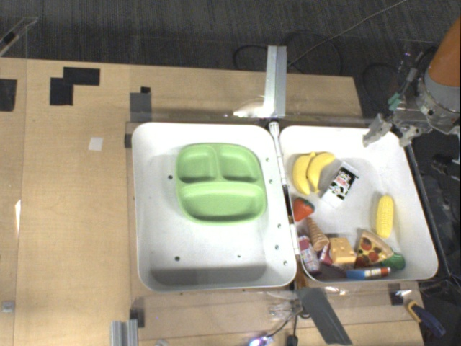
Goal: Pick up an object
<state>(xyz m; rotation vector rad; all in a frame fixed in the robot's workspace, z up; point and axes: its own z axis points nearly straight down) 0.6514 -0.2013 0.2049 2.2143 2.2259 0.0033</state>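
The hand [389, 125] hovers at the right bin's [418, 193] far corner; I cannot tell how it is set. Bananas [311, 170] and corn [385, 215] lie apart from the crowded near edge. Judged best: descend squarely over the lone corn, clear of the walls.

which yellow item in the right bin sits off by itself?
The corn cob, lying alone by the right wall. The bananas are a bunch by the divider, touching the small black-and-white box.

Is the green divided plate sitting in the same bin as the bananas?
No. The green plate lies in the left bin; the bananas lie in the right bin.
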